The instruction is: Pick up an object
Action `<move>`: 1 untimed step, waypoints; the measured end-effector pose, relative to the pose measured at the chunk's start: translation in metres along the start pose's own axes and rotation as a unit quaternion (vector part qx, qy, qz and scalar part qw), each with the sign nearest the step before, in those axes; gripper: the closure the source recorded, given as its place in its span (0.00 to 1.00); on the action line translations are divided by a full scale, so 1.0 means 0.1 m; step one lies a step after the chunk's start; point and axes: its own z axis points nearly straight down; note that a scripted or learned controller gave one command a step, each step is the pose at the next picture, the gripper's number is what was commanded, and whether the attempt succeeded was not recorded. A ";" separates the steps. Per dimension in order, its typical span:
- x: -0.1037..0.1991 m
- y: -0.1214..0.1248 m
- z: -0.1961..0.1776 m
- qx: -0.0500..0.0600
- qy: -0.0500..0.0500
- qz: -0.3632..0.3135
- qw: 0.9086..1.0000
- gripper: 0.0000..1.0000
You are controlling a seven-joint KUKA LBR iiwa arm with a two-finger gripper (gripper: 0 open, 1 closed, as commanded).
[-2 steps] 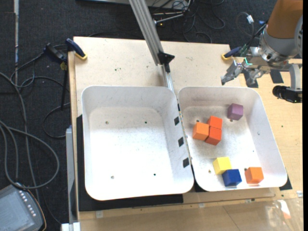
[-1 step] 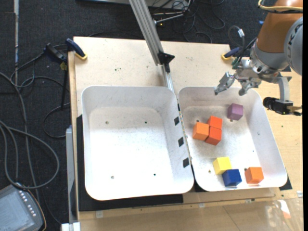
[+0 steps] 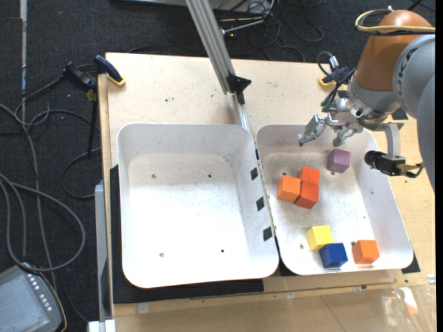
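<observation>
My gripper (image 3: 322,136) hangs over the far end of the right bin (image 3: 394,216), its two fingers spread wide and open with nothing between them. A purple block (image 3: 338,160) lies just in front of the right finger, apart from it. Closer to the bin's middle, an orange block (image 3: 288,187) and a red-orange block (image 3: 308,194) sit pressed together, with another orange block (image 3: 311,176) behind them. Along the near end are a yellow block (image 3: 318,236), a blue block (image 3: 333,254) and an orange block (image 3: 365,251).
The left bin (image 3: 138,185) sits beside the right one, with a metal rail (image 3: 211,37) slanting down to the divide between them. Clamps (image 3: 104,71) grip the bench's far left corner. Cables lie on the floor around the bench.
</observation>
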 end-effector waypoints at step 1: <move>0.03 0.06 0.46 0.000 0.000 0.000 1.000 0.00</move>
